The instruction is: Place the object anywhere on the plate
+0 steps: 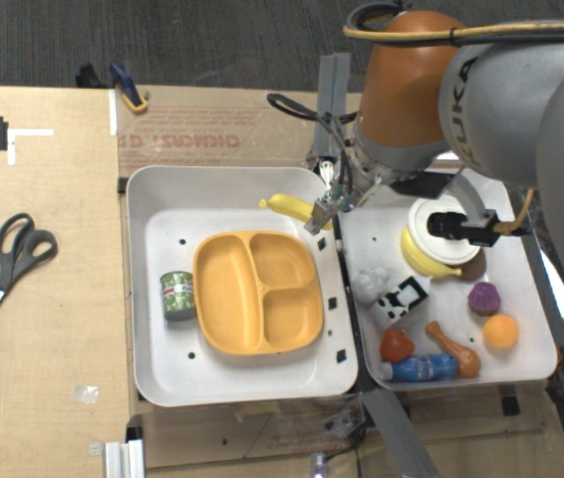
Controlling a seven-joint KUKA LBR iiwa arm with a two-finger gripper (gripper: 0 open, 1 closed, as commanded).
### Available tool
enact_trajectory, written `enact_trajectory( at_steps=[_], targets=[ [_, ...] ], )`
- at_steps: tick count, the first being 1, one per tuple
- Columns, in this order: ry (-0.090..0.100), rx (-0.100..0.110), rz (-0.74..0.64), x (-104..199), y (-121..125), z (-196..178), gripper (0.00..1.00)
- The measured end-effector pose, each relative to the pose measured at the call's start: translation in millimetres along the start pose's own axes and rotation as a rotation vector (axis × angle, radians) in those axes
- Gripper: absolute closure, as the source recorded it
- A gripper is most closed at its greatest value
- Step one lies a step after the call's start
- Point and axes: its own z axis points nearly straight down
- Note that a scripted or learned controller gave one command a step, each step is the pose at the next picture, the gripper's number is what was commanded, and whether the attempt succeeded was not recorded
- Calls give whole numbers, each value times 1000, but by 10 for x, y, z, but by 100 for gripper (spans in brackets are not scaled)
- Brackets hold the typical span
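Scissors lie on the bench at far left. In the left bin, a small green-labelled can rests just beside the yellow divided plate; its writing is too small to read. Cardboard behind the bin shows mirrored red print, illegible. The banana sits near the bin's back right corner, off the plate, held at its right end between the gripper fingers. The arm casing reads "KUKA".
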Motion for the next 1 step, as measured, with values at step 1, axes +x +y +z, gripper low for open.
enact_trajectory(
  at_steps=[1],
  targets=[
    [-1, 0, -97, 954, 180, -108, 100]
  ],
)
